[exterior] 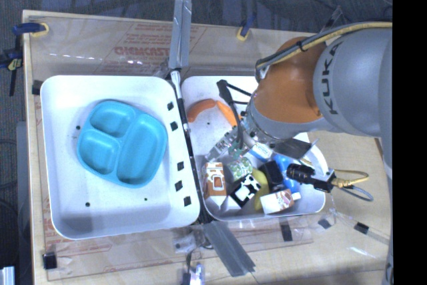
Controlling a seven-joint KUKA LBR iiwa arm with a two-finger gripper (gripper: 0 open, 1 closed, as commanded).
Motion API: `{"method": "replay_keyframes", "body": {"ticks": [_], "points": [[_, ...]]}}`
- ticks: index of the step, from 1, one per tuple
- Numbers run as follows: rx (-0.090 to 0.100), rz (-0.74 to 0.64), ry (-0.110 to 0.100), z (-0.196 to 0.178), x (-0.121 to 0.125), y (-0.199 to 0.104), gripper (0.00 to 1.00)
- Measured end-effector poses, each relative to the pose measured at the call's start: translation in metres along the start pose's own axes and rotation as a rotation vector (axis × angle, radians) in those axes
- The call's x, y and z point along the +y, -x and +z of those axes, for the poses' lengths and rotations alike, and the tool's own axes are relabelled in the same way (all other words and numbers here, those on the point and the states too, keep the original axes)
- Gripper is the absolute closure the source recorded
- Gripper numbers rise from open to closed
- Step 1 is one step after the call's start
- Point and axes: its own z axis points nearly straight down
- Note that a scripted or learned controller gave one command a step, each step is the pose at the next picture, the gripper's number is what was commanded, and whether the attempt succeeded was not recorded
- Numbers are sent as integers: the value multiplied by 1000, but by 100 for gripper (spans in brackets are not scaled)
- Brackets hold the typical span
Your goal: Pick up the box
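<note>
camera view puts you above both bins, and the trouble is all in the right bin (319,205). the arm (313,87) reaches in from the right and its orange wrist covers the middle of that bin, so the gripper (248,143) sits low among the clutter near the bin's centre. whether it is spread or pressed together you cannot tell from here, since the wrist hides most of it.

the box (215,178), as best you can judge, is the small white and orange carton lying at the near left of the right bin, just beside the dividing wall. it is crowded: a black and white patterned item (244,190) touches its right side, a yellow object (261,178) lies just beyond, and an orange and white rounded object (208,111) sits farther back.

the left bin (60,210) holds a blue divided tray (122,142), well apart from the work.

watch for these: the gripper looks nearer the green packet (239,158) than the box, so it could close on the wrong thing; the wall may block one side of the grasp; tight neighbours could be dragged along or nudge the box away.
</note>
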Motion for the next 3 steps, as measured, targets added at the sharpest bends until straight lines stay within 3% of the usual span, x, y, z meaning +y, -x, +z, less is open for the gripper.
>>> {"method": "replay_keyframes", "body": {"ticks": [1, 2, 3], "points": [[4, 294, -6, 1, 7, -60, 100], [2, 218, -2, 1, -27, -12, 100], [2, 289, -4, -16, -13, 12, 100]]}}
